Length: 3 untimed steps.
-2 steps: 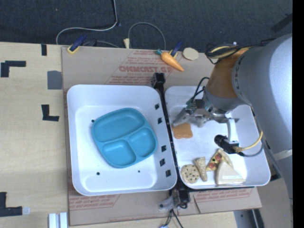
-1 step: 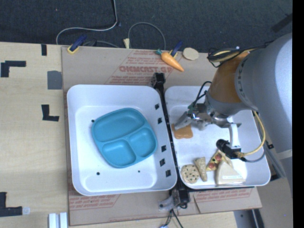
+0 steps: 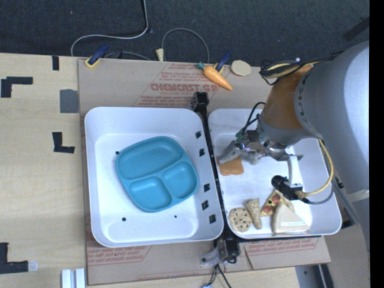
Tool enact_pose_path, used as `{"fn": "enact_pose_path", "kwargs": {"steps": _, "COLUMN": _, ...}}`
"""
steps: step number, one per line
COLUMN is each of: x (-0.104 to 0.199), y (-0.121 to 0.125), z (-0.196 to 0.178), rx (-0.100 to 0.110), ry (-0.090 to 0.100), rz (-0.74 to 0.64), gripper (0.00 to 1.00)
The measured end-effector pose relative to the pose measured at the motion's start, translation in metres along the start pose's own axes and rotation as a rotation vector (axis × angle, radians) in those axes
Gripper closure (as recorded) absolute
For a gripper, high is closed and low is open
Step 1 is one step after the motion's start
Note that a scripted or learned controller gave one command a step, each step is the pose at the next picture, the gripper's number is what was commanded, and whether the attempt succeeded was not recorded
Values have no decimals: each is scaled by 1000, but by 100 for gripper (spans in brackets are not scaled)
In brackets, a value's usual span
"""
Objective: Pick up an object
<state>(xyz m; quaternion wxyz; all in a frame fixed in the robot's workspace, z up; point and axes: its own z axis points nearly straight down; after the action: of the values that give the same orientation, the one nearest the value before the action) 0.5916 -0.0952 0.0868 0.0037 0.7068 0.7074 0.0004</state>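
Note:
My gripper is low in the right bin, near its left wall. Its fingers are directly over an orange-brown food piece lying on the bin floor. The arm's wrist covers the top of that piece. Along the front of the same bin lie a round chocolate-chip cookie, a tan cracker-like piece, a small pizza slice and a pale wedge-shaped sandwich piece.
The left bin holds a blue divided plate. A toy carrot and a beige disc lie on the cardboard behind the bins. A black divider runs between the bins. Cables hang off the wrist over the right bin.

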Motion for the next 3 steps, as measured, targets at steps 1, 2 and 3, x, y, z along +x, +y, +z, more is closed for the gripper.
{"fn": "enact_pose_path", "kwargs": {"steps": 1, "x": -7, "y": 11, "z": 0, "rx": 5, "ry": 6, "rz": -1, "gripper": 0}}
{"fn": "enact_pose_path", "kwargs": {"steps": 2, "x": -1, "y": 2, "z": 0, "rx": -2, "ry": 1, "rz": 0, "gripper": 0}}
{"fn": "enact_pose_path", "kwargs": {"steps": 3, "x": 0, "y": 8, "z": 0, "rx": 6, "ry": 3, "rz": 1, "gripper": 0}}
